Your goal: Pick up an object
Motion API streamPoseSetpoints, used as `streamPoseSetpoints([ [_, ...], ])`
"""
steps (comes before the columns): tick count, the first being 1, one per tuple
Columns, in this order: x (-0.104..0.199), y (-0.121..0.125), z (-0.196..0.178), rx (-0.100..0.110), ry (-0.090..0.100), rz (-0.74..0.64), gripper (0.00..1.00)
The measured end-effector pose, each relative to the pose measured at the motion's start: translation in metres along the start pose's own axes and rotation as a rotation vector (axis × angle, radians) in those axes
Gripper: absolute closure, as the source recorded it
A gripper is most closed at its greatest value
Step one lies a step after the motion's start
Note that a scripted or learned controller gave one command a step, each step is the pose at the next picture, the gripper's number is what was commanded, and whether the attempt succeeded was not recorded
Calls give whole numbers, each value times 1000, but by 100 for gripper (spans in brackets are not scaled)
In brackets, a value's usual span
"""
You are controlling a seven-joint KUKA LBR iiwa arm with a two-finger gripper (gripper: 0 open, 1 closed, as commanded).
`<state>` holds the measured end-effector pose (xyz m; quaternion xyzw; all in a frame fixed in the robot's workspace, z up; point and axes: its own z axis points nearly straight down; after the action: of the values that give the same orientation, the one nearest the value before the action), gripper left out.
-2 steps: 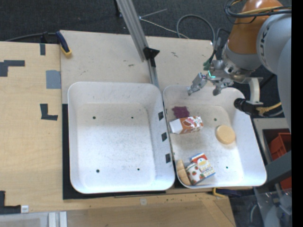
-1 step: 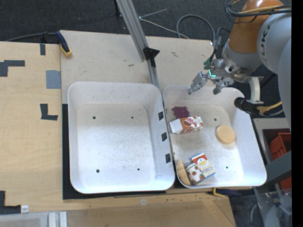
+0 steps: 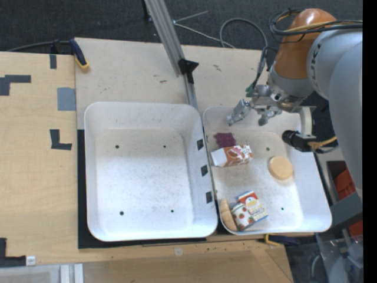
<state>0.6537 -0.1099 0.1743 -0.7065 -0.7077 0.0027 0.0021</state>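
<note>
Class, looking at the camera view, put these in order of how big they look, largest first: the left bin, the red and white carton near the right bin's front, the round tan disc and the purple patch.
1. Left bin
2. Carton
3. Round tan disc and purple patch: these look about alike, so I leave them unranked.

Pincer (image 3: 249, 116) spread, nothing between fingers, above right bin (image 3: 306, 214) far edge; purple object (image 3: 224, 139) just below.

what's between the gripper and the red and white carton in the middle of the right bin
In the camera view, a small dark purple object lies between the open gripper and the red and white carton, just above the carton on the bin floor.
</note>
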Motion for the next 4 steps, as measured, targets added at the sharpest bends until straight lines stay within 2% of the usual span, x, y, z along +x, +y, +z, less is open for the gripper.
streamPoseSetpoints([
  [2,3,2,87,-5,0,0,0],
  [3,4,3,75,-6,0,-2,100],
  [4,3,13,19,-11,0,-1,100],
])
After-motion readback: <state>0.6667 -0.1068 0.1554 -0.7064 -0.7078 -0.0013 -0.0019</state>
